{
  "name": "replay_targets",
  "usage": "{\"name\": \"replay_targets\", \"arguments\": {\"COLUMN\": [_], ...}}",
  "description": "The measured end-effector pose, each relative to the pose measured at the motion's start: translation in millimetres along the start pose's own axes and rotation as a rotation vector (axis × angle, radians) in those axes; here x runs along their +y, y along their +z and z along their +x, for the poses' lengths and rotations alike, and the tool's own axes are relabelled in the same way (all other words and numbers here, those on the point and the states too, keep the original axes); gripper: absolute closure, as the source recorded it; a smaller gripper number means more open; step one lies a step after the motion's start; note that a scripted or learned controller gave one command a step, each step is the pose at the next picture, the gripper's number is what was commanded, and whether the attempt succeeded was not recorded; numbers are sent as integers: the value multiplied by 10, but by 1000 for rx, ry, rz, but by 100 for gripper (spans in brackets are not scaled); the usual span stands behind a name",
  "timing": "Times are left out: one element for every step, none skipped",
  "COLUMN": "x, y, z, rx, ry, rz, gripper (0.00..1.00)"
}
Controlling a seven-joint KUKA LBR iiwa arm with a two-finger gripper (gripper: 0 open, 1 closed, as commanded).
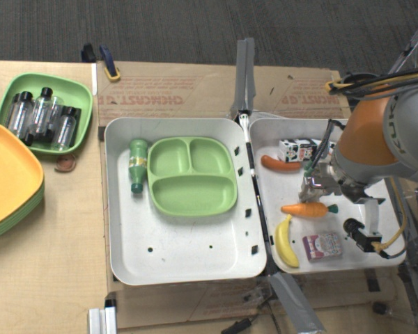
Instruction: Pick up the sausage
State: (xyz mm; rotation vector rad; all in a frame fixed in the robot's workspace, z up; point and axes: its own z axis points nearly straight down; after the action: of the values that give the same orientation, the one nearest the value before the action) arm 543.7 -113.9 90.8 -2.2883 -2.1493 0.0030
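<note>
Overhead slanted view of the bench with two shallow white bins side by side. The sausage [281, 163], a small reddish-orange link, lies on the floor of the right bin [272, 134] toward its 11 o'clock corner, long axis running roughly 9 to 3 o'clock, with its right end just beside a black-and-white carton [297, 149] at about its 1 o'clock. The gripper [313, 184] hangs over the middle of the same bin, at about 4 o'clock from the sausage and near but apart from it; whether its pincer is spread or closed cannot be told from this angle, and nothing is seen held in it. Directly at 6 o'clock from the gripper lies a carrot [308, 210], with a banana [286, 242] and a pink packet [322, 245] lower in the bin. The left bin [118, 207] holds a green divided tray [192, 176] and a green bottle [137, 164]. Judged by its look, the sausage is a light toy piece, smooth and rounded, hence liable to roll or slip from a pinch near its tapered ends. The soundest hold is probably across its mid-length, jaws closing along the 12-to-6 line, clear of the carton.
</note>
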Motion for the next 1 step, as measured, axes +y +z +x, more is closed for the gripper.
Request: {"name": "replay_targets", "arguments": {"x": [39], "y": [-2], "z": [-568], "rx": [-1], "ry": [428], "rz": [-1], "gripper": [100]}}
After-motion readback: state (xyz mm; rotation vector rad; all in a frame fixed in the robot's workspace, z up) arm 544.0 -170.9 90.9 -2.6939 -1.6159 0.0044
